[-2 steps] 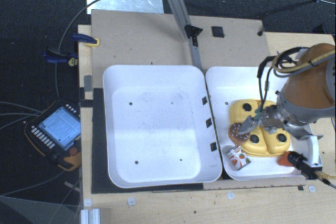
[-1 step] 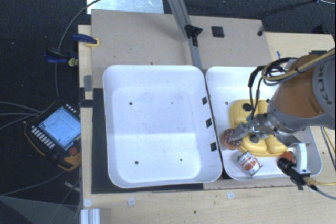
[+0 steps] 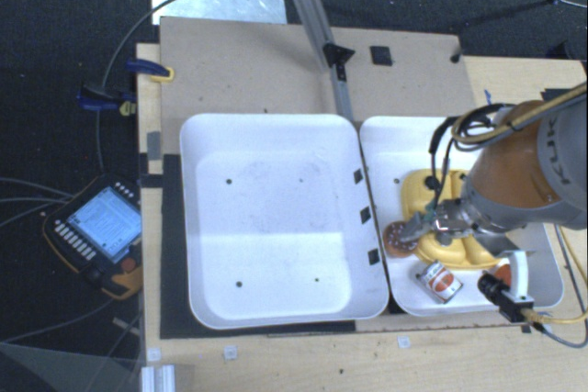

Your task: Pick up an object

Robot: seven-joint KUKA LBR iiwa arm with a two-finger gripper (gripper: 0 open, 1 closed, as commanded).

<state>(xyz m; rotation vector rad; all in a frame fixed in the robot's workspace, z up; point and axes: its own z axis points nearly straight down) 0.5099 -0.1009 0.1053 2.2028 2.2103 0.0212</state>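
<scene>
Candidate objects cluster in the right bin (image 3: 386,138): a yellow object (image 3: 421,190) partly under the wrist, a brown round piece (image 3: 399,240) touching its lower left, a small can (image 3: 439,281) just below. Gripper (image 3: 439,223) sits low over the yellow object — contact unclear; whether it is apart or closed, I cannot tell. For a clean pick, judge: centre on one item — not the seam between them — then lift straight up.

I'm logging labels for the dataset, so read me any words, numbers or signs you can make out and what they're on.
None can be read.
Handheld pendant: lit blue screen, contents too blurred.
Small can in the right bin: red and white label, too small to read.
</scene>
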